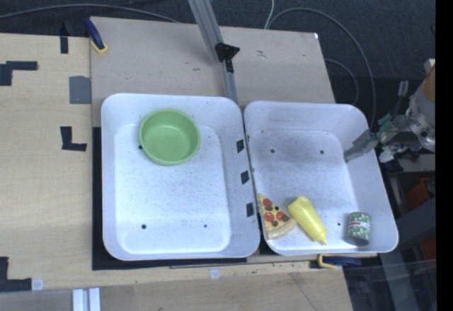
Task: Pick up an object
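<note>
Pincer (362, 144) seen at right rim of right bin (297, 115); whether open or closed cannot be told (too small). Nothing seen gripped. Mustard bottle (308, 218) lies toward near edge, left of pincer, long axis slanted, between pizza slice (273, 215) and can (358, 227).

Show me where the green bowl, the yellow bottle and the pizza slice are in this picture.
green bowl (169, 136): camera view, centre of its inside, left bin.
yellow bottle (308, 216): camera view, middle of its body, right bin.
pizza slice (273, 217): camera view, on its topping, right bin.
</note>
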